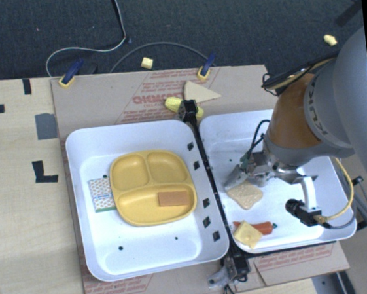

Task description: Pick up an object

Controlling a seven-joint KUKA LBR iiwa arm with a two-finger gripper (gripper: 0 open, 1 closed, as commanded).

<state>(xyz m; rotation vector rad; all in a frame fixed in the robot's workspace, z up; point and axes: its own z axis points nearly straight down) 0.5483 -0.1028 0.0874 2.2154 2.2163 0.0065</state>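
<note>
Over the right bin (215, 127), gripper (244, 174) touching a tan slice (245, 196), grip state unclear.

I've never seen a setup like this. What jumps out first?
A yellow divided tray sits in the left bin, with a brown block in its lower compartment. From the right, the big grey and orange arm reaches into the right bin, its end effector low by a pale flat piece.

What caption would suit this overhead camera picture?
Robot gripper reaches into the right bin over a pale bread-like piece; a yellow divided tray sits in the left.
</note>
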